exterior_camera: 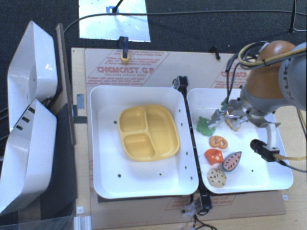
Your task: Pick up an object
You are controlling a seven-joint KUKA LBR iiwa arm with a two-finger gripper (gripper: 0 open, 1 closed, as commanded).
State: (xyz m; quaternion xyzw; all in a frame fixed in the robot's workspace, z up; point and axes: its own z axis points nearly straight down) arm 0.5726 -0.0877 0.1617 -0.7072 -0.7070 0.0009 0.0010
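Right bin [283, 176] crowded, pincer [217, 118] fingers spread above green piece [205, 126], near divider.

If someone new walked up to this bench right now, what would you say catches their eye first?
Probably the yellow tray, lying alone in the middle of the left bin. Next, the arm's orange band above the right bin, with the gripper low beside a green piece. Below that lies a cluster of toy food: a pretzel, a red piece, a watermelon slice and a cookie.
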